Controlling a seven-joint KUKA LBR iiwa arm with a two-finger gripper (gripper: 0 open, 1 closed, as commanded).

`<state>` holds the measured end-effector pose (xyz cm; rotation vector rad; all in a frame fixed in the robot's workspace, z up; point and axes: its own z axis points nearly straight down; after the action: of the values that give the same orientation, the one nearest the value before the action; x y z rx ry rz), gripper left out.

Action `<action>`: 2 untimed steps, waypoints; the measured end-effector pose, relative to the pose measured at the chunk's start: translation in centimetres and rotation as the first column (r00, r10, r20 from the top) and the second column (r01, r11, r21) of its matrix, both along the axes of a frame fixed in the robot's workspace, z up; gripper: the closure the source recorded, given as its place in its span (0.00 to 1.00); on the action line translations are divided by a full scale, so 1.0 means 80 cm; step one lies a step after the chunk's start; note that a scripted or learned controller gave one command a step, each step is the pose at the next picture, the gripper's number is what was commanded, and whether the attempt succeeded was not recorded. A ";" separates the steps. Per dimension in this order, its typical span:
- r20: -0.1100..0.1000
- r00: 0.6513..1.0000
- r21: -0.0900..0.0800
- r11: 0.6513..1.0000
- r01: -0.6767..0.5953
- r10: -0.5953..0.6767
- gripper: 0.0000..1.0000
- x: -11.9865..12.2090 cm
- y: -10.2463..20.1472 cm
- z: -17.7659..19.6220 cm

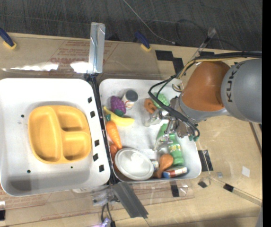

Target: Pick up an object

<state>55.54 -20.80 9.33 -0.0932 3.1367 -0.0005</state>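
**Camera view: reach under way, nothing lifted**

Down in the right bin with the gripper, above the green bottle beside the white bowl. Cannot tell whether clenched or released. Grasp and lift left to do, seemingly.

Counts from my remote feed

I see two white bins, one yellow tray, one carrot, one banana, one white bowl.
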 end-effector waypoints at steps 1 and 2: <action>0.000 1.000 0.000 1.000 0.000 0.000 0.00 0.000 0.000 0.000; 0.000 1.000 0.000 1.000 0.000 0.000 0.00 0.000 0.000 0.000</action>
<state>55.53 -20.80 9.33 -0.0932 3.1368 -0.0005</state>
